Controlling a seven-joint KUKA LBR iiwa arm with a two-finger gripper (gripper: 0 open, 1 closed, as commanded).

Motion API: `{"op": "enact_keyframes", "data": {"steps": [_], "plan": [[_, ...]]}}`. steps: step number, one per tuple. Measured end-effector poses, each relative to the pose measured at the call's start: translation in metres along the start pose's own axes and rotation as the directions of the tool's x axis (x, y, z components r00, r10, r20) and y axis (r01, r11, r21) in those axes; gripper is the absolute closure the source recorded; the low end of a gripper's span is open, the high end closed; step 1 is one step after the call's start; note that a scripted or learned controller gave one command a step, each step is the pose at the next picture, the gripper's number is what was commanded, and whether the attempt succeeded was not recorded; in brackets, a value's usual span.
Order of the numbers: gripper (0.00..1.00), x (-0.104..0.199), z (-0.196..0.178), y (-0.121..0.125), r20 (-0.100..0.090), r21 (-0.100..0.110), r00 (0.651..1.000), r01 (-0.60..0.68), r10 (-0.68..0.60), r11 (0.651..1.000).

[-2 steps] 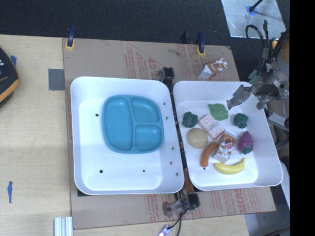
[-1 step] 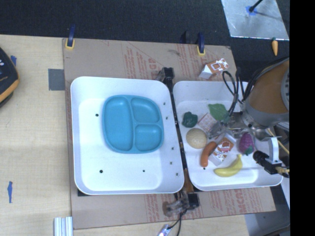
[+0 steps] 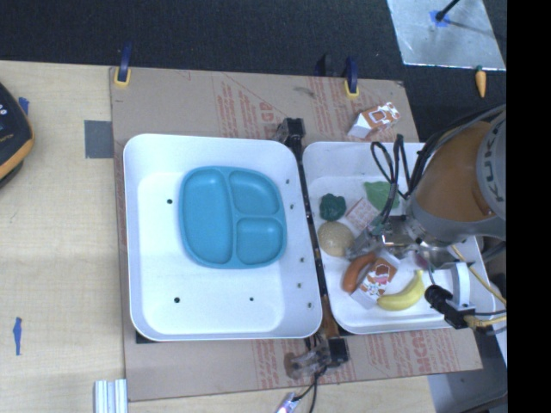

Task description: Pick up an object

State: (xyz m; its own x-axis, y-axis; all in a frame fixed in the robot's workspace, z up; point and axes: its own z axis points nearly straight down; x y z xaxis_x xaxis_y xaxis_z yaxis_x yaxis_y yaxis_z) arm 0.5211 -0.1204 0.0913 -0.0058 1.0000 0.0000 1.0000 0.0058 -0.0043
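The camera view looks down at a slant on a wooden tabletop covered with a sheet of brown cardboard, and two shallow white bins lie on it side by side. The left bin holds one light blue plate of smooth plastic with three compartments. The right bin holds the things that could be picked: a dark green lumpy piece, a pale round ball-like thing, an orange-brown sausage shape, a small printed packet in white and red, and a yellow curved banana. A flatter light green piece lies near the far wall. A second small packet lies on the cardboard outside the bins.

The grey arm with its orange band reaches in from the right, and the pincer is low over the right bin, just above the sausage shape and the packet. Cables and the wrist cover the tips, so one cannot tell if they are spread or pressed together, and nothing is seen between them.

The step in hand seems to be the descent on a chosen object. The things lie close, some touching, so the next move probably calls for a careful closing on only one of them, and the smooth rounded shapes may slip.
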Motion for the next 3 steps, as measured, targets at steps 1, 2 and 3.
{"op": "enact_keyframes", "data": {"steps": [1, 2, 3], "plan": [[1.00, -0.001, -0.010, 0.000, 0.001, 0.001, 1.000, 0.003, -0.003, 1.000], [0.00, -0.001, -0.010, 0.000, 0.002, 0.001, 1.000, 0.003, -0.003, 1.000], [0.00, 0.028, 0.000, -0.046, 0.000, 0.000, 1.000, -0.002, 0.002, 1.000]]}}
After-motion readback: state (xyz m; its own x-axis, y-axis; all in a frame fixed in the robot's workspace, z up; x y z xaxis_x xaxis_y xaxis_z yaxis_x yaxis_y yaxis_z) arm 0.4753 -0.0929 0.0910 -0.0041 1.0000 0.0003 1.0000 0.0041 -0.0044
